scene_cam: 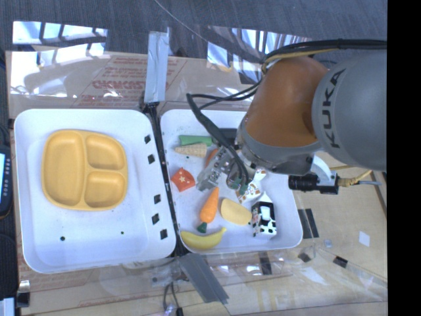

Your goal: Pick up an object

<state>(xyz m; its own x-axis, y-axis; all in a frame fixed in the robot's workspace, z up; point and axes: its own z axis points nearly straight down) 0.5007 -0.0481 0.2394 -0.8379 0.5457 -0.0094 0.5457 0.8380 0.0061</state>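
Gripper low in the middle of the right bin, can't tell how it is set, just above the carrot, banana at the bin's front edge, yellow tray in the left bin

Toy carrot flat, tilted, in right bin.

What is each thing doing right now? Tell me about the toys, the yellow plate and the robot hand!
gripper: low over the right bin, among the toys; nothing seen held
carrot: lying tilted, beside the gripper
banana: lying flat at the near wall
red piece: resting on the floor
corn: lying on its side
cow: lying down
yellow plate: flat in the left bin
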